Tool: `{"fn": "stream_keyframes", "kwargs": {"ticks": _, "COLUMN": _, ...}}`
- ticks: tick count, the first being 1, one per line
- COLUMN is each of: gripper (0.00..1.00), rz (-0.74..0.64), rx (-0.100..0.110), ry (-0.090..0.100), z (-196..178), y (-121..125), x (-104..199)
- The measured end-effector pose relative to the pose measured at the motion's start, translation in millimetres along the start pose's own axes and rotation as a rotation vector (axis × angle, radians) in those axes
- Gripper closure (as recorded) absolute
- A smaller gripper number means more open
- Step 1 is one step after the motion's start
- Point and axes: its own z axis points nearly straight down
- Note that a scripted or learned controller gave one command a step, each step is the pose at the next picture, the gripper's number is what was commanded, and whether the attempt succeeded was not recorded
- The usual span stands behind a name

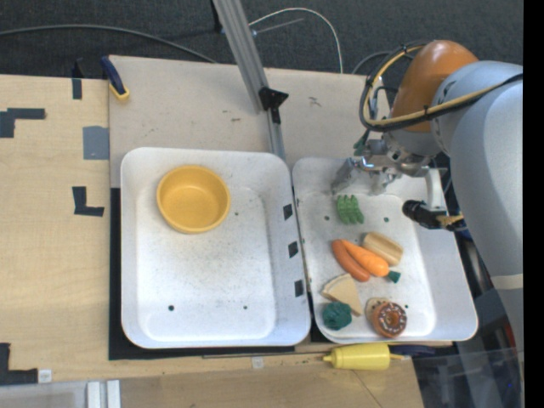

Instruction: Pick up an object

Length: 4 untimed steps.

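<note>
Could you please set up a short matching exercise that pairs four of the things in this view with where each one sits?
Things:
1. yellow bowl
2. green ridged piece
3. yellow mustard bottle
4. doughnut

Places:
A. on the bench just in front of the right bin
B. near corner of the right bin, beside the dark green piece
C. far left part of the left bin
D. far part of the right bin, just below the gripper

Pairs: 1-C, 2-D, 3-A, 4-B
</note>
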Motion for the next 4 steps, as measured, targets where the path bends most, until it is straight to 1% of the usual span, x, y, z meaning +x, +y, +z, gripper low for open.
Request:
{"fn": "stream_keyframes", "kwargs": {"ticks": 1, "gripper": 1.0, "rz": -0.001, "rx": 0.002, "ry": 0.0, "z": -8, "y": -1, "x": 1}}
{"fn": "stream_keyframes", "kwargs": {"ticks": 2, "gripper": 1.0, "rz": -0.002, "rx": -0.022, "ry": 0.002, "z": -66, "y": -9, "x": 4}}
{"fn": "stream_keyframes", "kwargs": {"ticks": 3, "gripper": 1.0, "rz": -0.002, "rx": -0.023, "ry": 0.001, "z": -124, "y": -19, "x": 2}}
{"fn": "stream_keyframes", "kwargs": {"ticks": 4, "gripper": 1.0, "rz": -0.003, "rx": -0.022, "ry": 0.002, "z": -166, "y": -18, "x": 2}}
